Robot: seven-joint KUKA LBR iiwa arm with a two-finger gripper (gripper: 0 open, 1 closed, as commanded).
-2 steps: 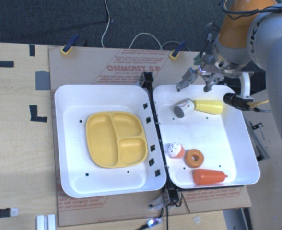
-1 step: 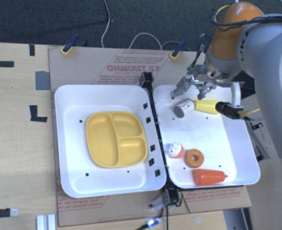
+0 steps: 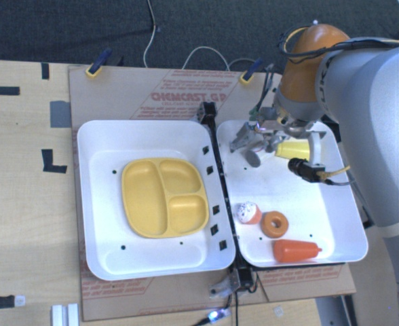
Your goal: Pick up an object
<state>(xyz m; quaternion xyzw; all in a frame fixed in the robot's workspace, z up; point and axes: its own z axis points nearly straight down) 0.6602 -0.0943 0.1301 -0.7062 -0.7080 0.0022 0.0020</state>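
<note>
The end effector (image 3: 252, 148) hangs at the right bin's (image 3: 342, 202) far-left corner, fingers apart, gripping nothing. The carrot (image 3: 296, 250) by that bin's near wall looks light, stiff, slippery; grasp its middle

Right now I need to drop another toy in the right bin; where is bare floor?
Right bin: bare in the middle, between the gripper above and the donut below. Crowded along the near edge: small ball, donut, carrot. Yellow block fills the far side.
</note>
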